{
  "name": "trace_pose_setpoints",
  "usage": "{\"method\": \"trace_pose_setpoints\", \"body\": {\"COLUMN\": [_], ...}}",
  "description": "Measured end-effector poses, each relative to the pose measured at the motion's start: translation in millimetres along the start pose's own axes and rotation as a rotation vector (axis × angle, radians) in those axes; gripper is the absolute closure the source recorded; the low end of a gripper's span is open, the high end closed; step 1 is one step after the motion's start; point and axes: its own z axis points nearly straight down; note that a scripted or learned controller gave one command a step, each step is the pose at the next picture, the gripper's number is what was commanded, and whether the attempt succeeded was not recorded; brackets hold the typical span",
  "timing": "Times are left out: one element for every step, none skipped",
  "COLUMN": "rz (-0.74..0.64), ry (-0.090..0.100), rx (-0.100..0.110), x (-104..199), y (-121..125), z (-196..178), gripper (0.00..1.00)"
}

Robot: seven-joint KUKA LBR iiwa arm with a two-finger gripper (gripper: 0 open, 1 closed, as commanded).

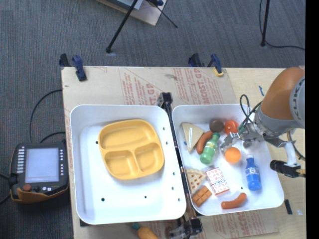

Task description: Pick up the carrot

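Carrot (142, 231) outside both bins: orange, with a pale yellowish end, lying flat on the bare tabletop (124, 83) at the front edge, just below the front right corner of the left bin (79, 133). Partly cut off by the bottom of the view.

Hand (235, 139) well apart from it, reaching in from the right over the right bin (271, 195), in that bin's rear half. Sits between a red ball (230, 126) behind and an orange ball (232, 155) in front, close to both. Impossible to tell how far open, or whether anything is gripped. Nothing carrot-like at the hand.

Between hand and carrot: most of the right bin's contents and the seam between the two bins. Just left of the hand, a green bottle (209, 149) with a reddish-orange sausage (202, 142) leaning along its left side. Behind these, a brown ball (217, 125) and a pale sandwich wedge (190, 132). Toward the front, a red-and-white carton (218, 180), a brown waffle piece (201, 195), a second sausage (234, 201) and a blue bottle (252, 173).

In the left bin, a yellow divided tray (107, 133), lying flat.
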Motion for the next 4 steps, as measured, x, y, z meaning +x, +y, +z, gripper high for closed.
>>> {"method": "trace_pose_setpoints", "body": {"rz": [0.116, 0.125, 0.1, -0.17], "ry": [-0.004, -0.002, -0.003, -0.004], "rx": [0.003, 0.003, 0.001, 0.003], "x": [38.7, 36.4, 93.4, 89.1], "y": [-59.7, -60.5, -3.6, -57.3], "z": [-0.5, -9.6, 0.2, -0.2], "gripper": [0.0, 1.0, 1.0, 1.0]}}
